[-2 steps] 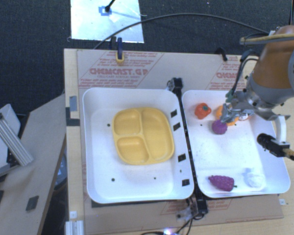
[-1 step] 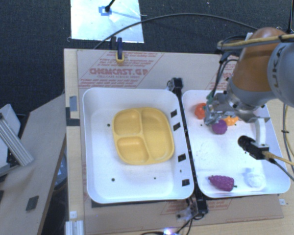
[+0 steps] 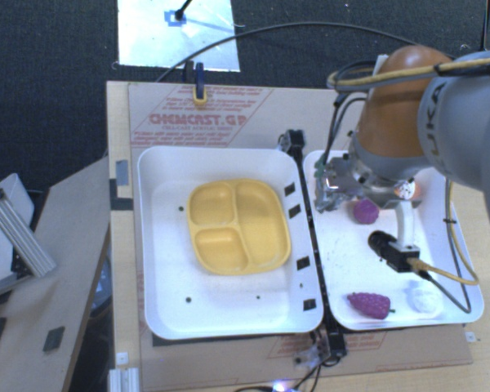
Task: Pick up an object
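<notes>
My gripper (image 3: pixel 333 188) hangs low over the back left part of the right bin (image 3: pixel 451 317), close to the divider between the bins. A small purple round object (image 3: pixel 365 211) lies just right of it, apart from it as far as I can see. A purple grape bunch (image 3: pixel 369 304) rests near the front of that bin, with a white object (image 3: pixel 425 299) to its right. A pale orange object (image 3: pixel 410 189) peeks out from under the arm. The grey arm with its orange band (image 3: pixel 400 96) covers the back of the bin.
The left bin (image 3: pixel 159 219) holds a yellow divided plate (image 3: pixel 237 224). A black cable fitting (image 3: pixel 392 250) with a yellow cable hangs from the arm over the right bin's middle. Black clips line the shared rim between the bins.
</notes>
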You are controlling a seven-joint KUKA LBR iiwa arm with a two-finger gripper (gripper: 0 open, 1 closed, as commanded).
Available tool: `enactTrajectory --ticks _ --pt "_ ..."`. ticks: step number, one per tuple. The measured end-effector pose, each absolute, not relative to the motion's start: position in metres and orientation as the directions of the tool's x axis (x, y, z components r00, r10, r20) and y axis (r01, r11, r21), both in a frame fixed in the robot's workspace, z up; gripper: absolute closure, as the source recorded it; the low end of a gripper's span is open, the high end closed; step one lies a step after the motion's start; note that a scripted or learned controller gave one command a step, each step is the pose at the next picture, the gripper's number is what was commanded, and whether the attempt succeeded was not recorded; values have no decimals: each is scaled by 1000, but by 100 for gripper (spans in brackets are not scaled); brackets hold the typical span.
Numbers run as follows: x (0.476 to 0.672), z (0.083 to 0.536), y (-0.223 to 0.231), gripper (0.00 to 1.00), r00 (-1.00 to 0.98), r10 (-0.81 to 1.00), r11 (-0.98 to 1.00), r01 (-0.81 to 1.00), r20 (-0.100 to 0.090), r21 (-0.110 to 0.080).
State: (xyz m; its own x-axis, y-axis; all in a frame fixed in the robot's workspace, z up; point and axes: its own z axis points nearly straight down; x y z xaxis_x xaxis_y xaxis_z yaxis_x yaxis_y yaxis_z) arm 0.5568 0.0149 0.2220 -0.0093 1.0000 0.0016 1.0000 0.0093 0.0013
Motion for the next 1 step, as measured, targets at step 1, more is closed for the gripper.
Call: enactTrajectory --ticks 1 --pt "551 215 72 100 -9 1000 9 1000 2 1"
